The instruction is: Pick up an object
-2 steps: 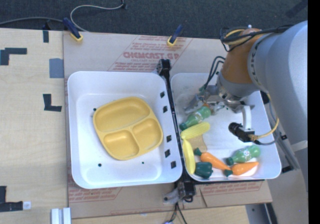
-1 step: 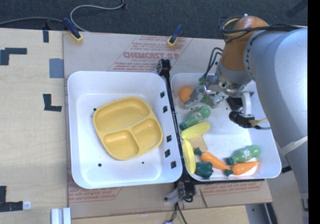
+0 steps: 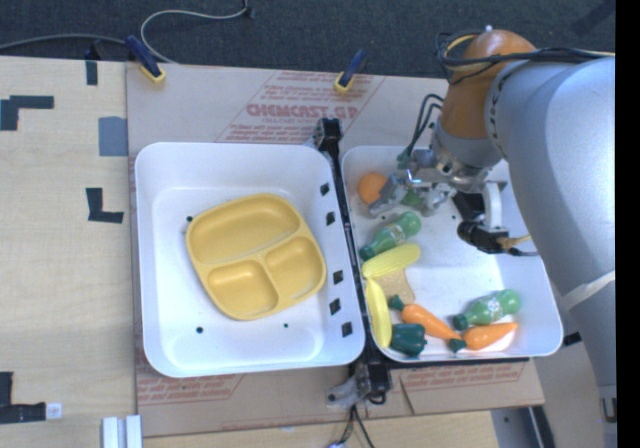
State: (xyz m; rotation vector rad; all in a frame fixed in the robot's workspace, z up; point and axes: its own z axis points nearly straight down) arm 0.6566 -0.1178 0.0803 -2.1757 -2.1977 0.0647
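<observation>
Pincer (image 3: 412, 191) low in the right bin's (image 3: 530, 291) far-left corner, just beside an orange ball (image 3: 372, 186) and above a green bottle (image 3: 392, 233); cannot tell how its grip stands or whether it has anything. Corn cob (image 3: 391, 259), banana (image 3: 379, 312), carrots (image 3: 432, 321) lie nearer. Left bin (image 3: 160, 266) holds a yellow divided plate (image 3: 256, 254).
</observation>
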